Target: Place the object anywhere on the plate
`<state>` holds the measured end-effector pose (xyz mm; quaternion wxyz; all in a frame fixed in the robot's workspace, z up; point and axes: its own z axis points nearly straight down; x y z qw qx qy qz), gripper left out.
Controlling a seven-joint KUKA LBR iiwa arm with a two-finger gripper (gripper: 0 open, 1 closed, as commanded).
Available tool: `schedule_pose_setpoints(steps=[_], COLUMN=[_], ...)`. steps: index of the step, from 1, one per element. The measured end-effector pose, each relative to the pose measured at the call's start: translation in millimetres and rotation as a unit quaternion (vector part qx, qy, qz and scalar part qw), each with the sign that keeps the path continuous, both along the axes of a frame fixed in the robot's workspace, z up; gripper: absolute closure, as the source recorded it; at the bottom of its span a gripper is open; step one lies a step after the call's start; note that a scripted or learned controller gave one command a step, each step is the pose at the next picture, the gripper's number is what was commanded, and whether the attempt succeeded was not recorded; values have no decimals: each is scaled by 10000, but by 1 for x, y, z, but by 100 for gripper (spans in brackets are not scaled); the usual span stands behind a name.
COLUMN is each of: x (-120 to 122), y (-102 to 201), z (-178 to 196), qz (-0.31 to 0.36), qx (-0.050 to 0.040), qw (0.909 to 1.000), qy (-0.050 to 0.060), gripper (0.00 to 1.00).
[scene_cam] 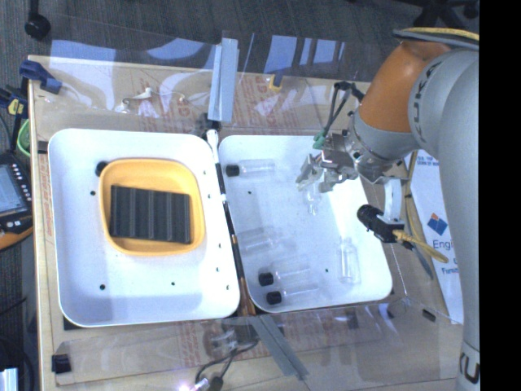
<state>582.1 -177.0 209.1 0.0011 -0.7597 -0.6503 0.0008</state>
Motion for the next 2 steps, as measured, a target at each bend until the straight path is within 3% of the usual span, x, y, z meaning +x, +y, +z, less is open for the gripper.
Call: schedule_pose_setpoints(steps=[1, 2], x=[-10, 17], y=[71, 131], z=[7, -18], qz=[919, 1951], qx=[7, 7], qw=[9958, 9808], qy=[16, 14], gripper=[100, 100])
